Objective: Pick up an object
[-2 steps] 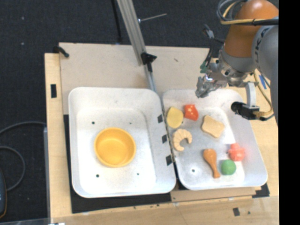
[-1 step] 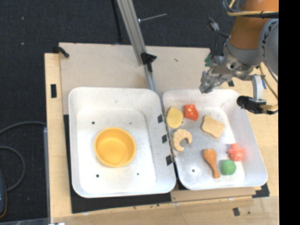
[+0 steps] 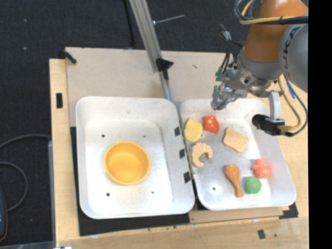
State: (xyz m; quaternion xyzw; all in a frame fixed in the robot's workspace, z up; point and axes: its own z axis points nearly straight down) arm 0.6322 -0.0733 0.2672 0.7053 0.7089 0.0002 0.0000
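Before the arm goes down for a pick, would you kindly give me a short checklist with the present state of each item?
1. Gripper carries nothing yet: cannot tell, its fingertips are too small to read.
2. Gripper is over the right bin, near its far edge: ok.
3. A target lies close by: ok, the red piece sits just below the gripper.
4. Target stands apart from its neighbours: not ok, the yellow piece lies right beside the red piece.
5. Croissant, toast and drumstick lie separately: ok.
6. Yellow bowl is in the left bin, out of the way: ok.
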